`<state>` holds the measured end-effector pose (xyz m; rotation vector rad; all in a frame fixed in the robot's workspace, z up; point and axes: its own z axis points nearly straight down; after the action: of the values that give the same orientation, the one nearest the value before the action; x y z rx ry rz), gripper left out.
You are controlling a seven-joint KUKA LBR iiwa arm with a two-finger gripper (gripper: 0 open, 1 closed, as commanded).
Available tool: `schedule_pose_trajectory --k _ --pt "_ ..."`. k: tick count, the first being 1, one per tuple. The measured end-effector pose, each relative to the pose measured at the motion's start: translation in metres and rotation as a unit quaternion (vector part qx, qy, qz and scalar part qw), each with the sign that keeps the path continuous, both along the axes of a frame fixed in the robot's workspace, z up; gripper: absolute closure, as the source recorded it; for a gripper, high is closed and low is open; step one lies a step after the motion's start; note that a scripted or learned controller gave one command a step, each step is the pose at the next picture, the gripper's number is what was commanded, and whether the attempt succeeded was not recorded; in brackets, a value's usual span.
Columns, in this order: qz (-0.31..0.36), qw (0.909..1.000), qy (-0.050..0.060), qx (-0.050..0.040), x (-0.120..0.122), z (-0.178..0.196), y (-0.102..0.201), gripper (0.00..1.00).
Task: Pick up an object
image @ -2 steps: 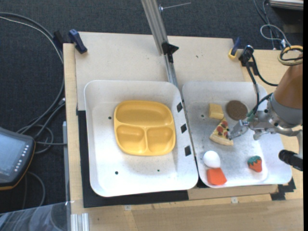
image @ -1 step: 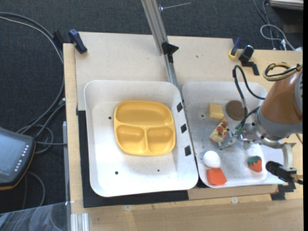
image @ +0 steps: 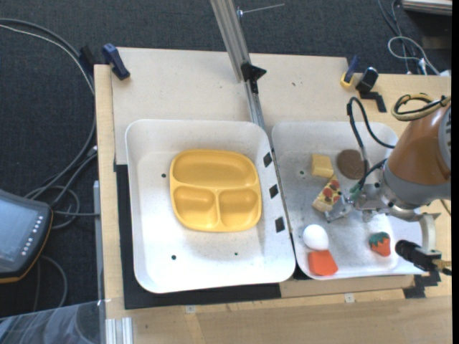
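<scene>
In the right bin [image: 287,143] lie several small items: a yellow block [image: 322,165], a brown disc [image: 351,163], a pizza-slice toy [image: 328,194], a white egg [image: 315,236], an orange piece [image: 323,263] and a strawberry-like toy [image: 380,243]. My gripper [image: 349,201] is low in this bin, reaching in from the right, right beside the pizza-slice toy and touching or nearly touching its right edge. The arm's grey and orange body [image: 423,163] hides the bin's right side.
The left bin [image: 143,192] holds a yellow divided tray [image: 214,189]. A metal pole [image: 237,34] rises slantwise from between the bins. Cables [image: 366,131] trail over the right bin's back edge. A black part [image: 416,253] of the arm hangs over the front right corner.
</scene>
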<state>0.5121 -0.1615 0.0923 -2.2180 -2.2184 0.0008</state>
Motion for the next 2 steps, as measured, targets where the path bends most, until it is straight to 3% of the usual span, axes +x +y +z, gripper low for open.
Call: schedule_pose_trajectory --k 1,2 --pt "0.0 1.0 -0.002 0.0003 0.001 0.011 0.001 1.0" --pt "0.001 1.0 -0.004 -0.002 0.005 0.055 0.003 1.0"
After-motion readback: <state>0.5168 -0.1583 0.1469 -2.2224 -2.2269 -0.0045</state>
